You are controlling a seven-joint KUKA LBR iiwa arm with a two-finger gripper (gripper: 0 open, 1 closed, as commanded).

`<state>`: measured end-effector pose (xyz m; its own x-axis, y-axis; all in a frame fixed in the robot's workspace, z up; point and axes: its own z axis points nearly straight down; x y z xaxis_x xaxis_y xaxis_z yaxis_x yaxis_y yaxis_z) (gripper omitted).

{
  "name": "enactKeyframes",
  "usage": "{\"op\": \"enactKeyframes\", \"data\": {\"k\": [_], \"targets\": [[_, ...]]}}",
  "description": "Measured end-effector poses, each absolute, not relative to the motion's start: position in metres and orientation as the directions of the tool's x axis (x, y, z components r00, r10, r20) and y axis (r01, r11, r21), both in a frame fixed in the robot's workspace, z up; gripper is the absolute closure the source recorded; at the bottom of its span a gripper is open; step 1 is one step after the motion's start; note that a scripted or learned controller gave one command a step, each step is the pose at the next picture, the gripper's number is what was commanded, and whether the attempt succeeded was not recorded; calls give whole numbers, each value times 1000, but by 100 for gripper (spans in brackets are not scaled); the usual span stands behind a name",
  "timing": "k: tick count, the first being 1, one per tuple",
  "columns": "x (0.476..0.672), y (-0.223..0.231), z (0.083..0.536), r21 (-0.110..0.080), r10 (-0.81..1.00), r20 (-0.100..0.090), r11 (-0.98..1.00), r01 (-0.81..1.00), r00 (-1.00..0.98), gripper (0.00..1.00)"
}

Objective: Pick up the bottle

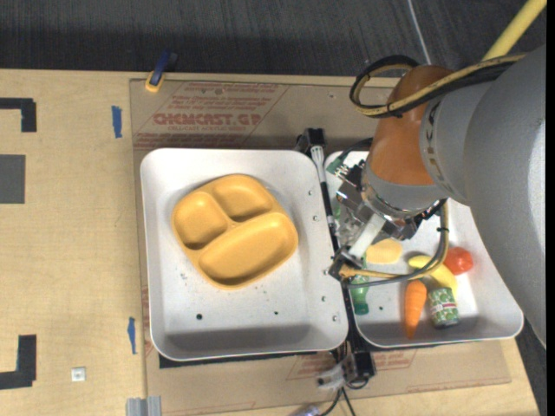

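The gripper (357, 248) hangs low over the left side of the right bin (499, 319), close to the wall shared with the left bin (165, 258); whether it is released or clenched cannot be told from this angle. The bottle (443, 306), small with a green label, lies near the bin's near right corner, just right of the carrot (414, 307) and apart from the gripper. A yellow divided plate (236, 229) rests in the left bin. A red tomato (459, 261) lies beyond the bottle.
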<state>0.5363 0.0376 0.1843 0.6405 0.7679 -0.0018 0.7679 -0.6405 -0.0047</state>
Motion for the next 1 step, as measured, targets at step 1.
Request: {"op": "enactKeyframes", "data": {"k": [1], "targets": [[495,63,249,-1,551,-1,-835,551,835,100]]}}
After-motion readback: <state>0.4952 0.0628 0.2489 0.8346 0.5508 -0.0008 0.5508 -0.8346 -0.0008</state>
